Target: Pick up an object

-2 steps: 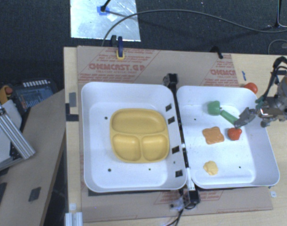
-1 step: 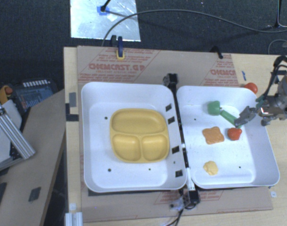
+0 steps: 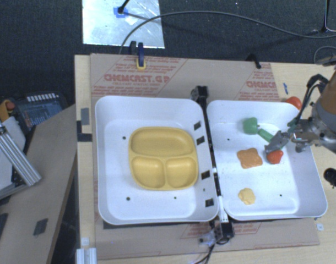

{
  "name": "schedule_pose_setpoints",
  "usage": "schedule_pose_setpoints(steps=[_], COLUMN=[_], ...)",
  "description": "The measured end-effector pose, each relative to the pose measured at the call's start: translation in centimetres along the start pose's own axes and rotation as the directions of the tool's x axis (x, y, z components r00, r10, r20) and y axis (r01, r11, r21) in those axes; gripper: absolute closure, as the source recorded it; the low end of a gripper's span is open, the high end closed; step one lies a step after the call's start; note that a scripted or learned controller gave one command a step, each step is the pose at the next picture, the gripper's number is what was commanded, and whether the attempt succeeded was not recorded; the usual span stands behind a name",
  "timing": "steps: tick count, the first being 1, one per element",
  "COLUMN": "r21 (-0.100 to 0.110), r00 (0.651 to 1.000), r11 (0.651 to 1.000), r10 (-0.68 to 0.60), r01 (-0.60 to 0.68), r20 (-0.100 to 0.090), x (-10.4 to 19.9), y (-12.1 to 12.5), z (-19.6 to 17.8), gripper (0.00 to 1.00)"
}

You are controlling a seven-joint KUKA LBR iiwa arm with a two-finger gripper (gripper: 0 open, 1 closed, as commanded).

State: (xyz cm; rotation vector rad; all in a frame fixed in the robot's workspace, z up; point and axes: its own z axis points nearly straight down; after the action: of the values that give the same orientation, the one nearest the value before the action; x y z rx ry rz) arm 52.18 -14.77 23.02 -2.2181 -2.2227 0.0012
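Gripper (image 3: pixel 277 142) is seen low in the right bin (image 3: pixel 305 202), beside a red piece (image 3: pixel 275 157) and a green piece (image 3: pixel 254 127). Finger state cannot be told; nothing is seen held. An orange piece (image 3: pixel 249 158) and a yellow piece (image 3: pixel 246 196) lie loose nearby, within reach. A yellow tray (image 3: pixel 160 157) is set in the left bin (image 3: pixel 110 202), probably as a drop target.

A small red-orange piece (image 3: pixel 275 157) lies right at the gripper (image 3: pixel 277 143), touching its tip. A green block (image 3: pixel 251 126) with a lighter green stem sits just beyond the gripper, up-left. A flat orange square (image 3: pixel 249 158) lies beside it, left; a pale yellow lump (image 3: pixel 246 196) rests well below.
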Motion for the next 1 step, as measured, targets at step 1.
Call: schedule_pose_setpoints(steps=[1], r21=[0.001], r00=[1.000], r11=[1.000], r10=[0.001], r01=[-0.001], r20=[0.000], x=[0.30], y=[0.67], z=[6.01], gripper=[0.00])
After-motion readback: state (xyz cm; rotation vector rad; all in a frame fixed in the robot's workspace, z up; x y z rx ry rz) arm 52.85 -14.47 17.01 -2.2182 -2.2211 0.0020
